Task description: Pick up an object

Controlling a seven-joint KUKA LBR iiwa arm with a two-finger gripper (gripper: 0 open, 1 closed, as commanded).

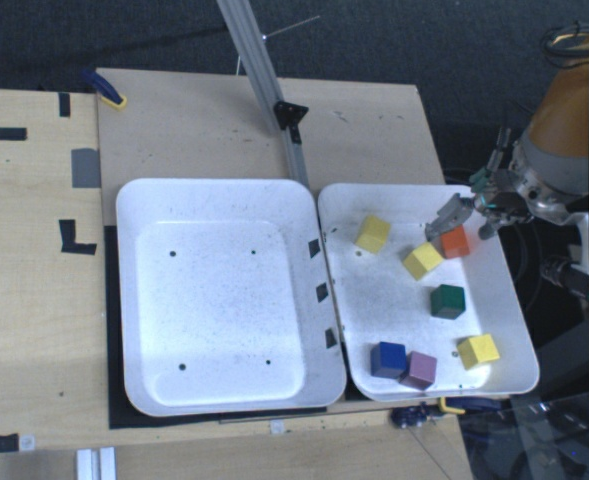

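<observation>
The grey arm with its orange band (564, 118) reaches in from the right, and its pincer (452, 220) hangs low over the upper right part of the right shallow white plastic bin (504, 298). The grey fingers point down and to the left, just above a small orange-red cube (456, 243), which lies against the fingertips; whether the pincer is open or closed cannot be told from this slanted view, nor whether the cube sits between the fingers. Just left of the orange-red cube lies a yellow cube (423, 260), close enough to nearly touch it, and another yellow cube (372, 235) rests farther left near the bin's upper wall. A dark green cube (448, 301) sits in the middle right of the bin. Near the bottom edge a blue cube (388, 359) and a pink-purple cube (420, 369) lie touching each other, with a third yellow cube (479, 350) to their right. The left shallow white plastic bin (134, 268) stands beside it on the wooden tabletop (174, 118).
</observation>
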